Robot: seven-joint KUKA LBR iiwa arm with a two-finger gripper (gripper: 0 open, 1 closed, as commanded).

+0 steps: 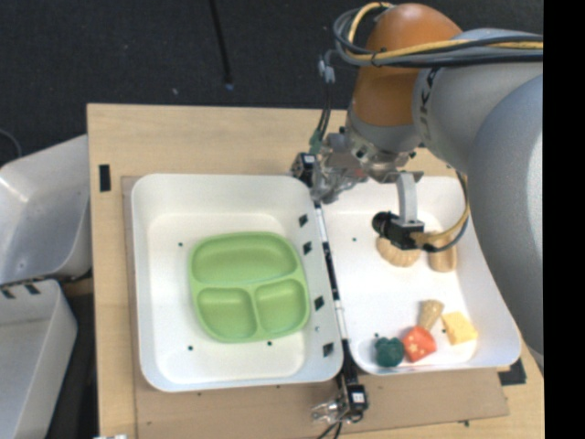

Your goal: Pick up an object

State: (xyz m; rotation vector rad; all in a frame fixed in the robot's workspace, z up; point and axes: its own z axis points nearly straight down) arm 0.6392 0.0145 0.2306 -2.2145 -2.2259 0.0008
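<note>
The right bin (475,245) holds several small things. A tan round piece (399,254) and a smaller tan piece (442,261) lie near its middle. At its front lie a dark green piece (388,352), a red piece (419,344), a tan and orange piece (430,315) and a yellow block (459,328). My gripper (322,183) hangs below the orange wrist at the far end of the divider between the bins, well behind and to the left of all these things. Nothing shows between its fingers.
A light green three-compartment tray (249,284) lies in the middle of the left bin (151,273). The bins' shared rims (329,273) run down the centre. The grey arm covers the right bin's far right side. The wooden bench (110,245) frames both bins.
</note>
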